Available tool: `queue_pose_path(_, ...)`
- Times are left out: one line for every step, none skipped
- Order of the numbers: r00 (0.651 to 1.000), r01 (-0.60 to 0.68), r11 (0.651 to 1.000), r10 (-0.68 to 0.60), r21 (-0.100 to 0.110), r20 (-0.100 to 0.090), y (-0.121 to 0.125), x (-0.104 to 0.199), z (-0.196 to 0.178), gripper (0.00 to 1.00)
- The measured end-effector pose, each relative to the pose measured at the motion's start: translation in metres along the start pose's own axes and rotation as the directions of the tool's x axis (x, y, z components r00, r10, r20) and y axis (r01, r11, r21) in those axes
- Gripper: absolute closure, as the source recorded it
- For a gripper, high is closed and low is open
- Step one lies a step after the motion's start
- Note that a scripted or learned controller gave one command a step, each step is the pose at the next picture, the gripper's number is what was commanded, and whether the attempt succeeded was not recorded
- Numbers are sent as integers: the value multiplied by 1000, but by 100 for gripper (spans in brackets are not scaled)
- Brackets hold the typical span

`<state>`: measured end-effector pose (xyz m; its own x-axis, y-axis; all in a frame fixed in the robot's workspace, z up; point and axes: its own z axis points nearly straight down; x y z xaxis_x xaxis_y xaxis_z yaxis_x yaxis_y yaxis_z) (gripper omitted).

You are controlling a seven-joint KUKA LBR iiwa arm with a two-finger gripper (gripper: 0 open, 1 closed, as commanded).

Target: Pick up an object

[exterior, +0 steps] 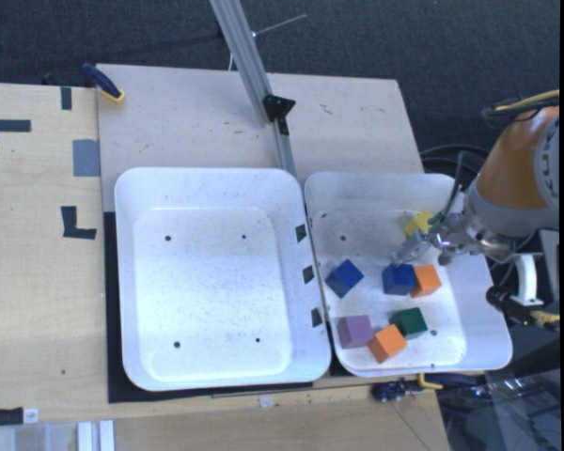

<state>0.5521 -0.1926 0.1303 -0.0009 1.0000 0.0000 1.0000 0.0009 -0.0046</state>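
The right bin (357, 195) holds several small blocks. A blue block (344, 277) lies near its middle, another blue block (399, 279) touches an orange block (426, 279), and a green block (411, 321), an orange block (388, 342) and a purple block (354, 330) sit toward the front. A yellow block (418, 222) lies near the far right. My gripper (415, 245) hangs low between the yellow block and the blue-and-orange pair, just above the second blue block. Nothing shows held between its tips.
The left bin (207, 280) stands beside the right one. A grey metal pole (249, 54) slants over the bench at the back, ending at a black clamp (278, 108). Cables and the arm's orange band (517, 167) crowd the right edge.
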Motion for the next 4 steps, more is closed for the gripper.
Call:
queue_pose_path(1000, 2, 1000, -2, -5, 0, 1, 1, 23, 0)
queue_pose_path(1000, 2, 1000, -2, -2, -1, 0, 1, 16, 100)
queue_pose_path(1000, 1, 1000, 0, -9, 2, -2, -2, -47, 100)
queue_pose_path(1000, 1, 1000, -1, -8, 1, -1, -2, -90, 100)
